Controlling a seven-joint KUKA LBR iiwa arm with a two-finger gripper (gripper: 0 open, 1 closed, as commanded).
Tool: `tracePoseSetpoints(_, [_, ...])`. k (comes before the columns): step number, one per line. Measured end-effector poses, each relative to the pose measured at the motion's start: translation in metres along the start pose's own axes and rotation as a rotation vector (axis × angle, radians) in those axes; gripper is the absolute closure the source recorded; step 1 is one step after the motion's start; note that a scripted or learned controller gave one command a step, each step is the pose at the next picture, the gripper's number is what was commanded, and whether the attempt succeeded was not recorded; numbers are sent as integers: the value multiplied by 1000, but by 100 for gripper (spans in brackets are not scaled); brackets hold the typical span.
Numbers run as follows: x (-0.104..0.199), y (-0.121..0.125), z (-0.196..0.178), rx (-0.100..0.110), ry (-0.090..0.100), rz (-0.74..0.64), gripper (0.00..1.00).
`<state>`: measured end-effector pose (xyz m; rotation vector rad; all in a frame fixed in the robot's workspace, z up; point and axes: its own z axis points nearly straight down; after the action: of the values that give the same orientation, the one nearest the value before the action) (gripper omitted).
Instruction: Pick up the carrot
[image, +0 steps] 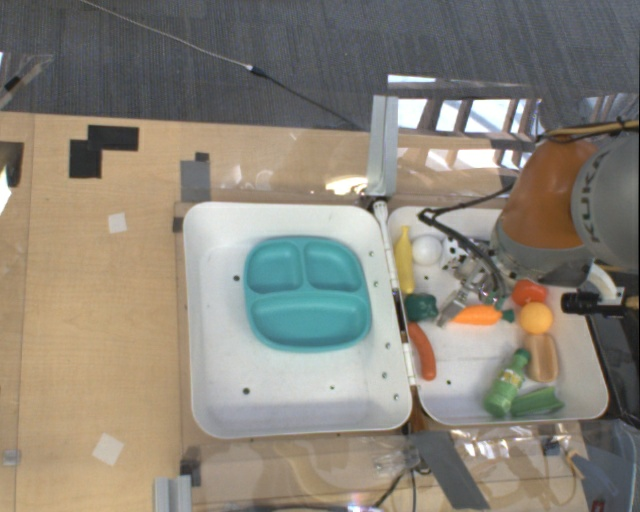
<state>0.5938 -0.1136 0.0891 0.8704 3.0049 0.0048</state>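
Note:
The carrot (477, 316) is a small orange piece lying on its side in the middle of the right bin (455, 398). My gripper (458, 300) hangs low over that bin, just left of and above the carrot's left end, right against it or barely apart. The grey arm with its orange band (545, 200) reaches in from the right and hides the bin's far right corner.
Around the carrot lie a green piece (420, 306), a red sausage (424, 352), a yellow piece (403, 258), a white ball (427, 249), a red tomato (529, 293), an orange fruit (537, 318), a hot dog (542, 357) and a green bottle (507, 382). The left bin (215, 400) holds a teal divided plate (306, 292).

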Motion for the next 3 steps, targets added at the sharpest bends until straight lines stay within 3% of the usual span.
tracePoseSetpoints(1, [5, -44, 0, 1, 0, 149, 0])
tracePoseSetpoints(2, [-43, -12, 1, 21, 28, 390, 0])
tracePoseSetpoints(3, [-49, -9, -12, 8, 1, 381, 100])
